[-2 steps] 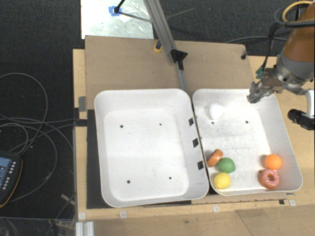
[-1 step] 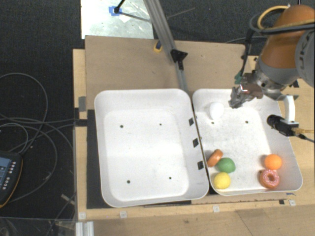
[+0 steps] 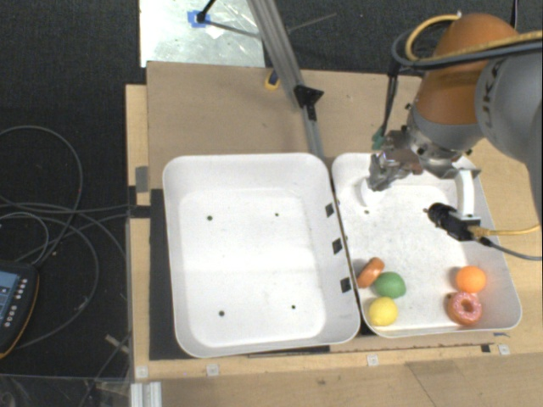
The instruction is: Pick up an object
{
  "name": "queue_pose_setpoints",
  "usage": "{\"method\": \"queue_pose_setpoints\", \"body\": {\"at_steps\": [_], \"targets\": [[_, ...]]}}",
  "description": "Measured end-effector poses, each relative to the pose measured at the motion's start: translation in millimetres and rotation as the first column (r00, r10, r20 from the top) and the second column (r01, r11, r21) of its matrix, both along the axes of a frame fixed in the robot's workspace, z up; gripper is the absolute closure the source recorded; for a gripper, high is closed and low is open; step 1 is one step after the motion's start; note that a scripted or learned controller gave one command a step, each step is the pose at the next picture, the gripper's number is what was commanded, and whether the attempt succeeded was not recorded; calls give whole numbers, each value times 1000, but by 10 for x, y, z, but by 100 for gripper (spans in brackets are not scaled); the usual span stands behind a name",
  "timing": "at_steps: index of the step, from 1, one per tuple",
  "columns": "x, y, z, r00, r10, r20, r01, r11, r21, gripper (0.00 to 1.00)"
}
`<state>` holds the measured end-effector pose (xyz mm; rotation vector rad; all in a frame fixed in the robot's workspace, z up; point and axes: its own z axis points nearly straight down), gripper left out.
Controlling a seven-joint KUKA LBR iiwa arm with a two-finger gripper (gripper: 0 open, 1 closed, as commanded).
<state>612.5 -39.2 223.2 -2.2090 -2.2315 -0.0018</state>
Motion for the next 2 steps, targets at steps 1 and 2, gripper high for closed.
{"method": "queue_pose_setpoints", "body": {"at_steps": [1, 2], "targets": [[-60, 429, 26, 1000, 0, 1, 0, 1000, 0, 100], [-112, 933, -52, 1000, 1, 0, -1, 1000, 1, 100]]}}
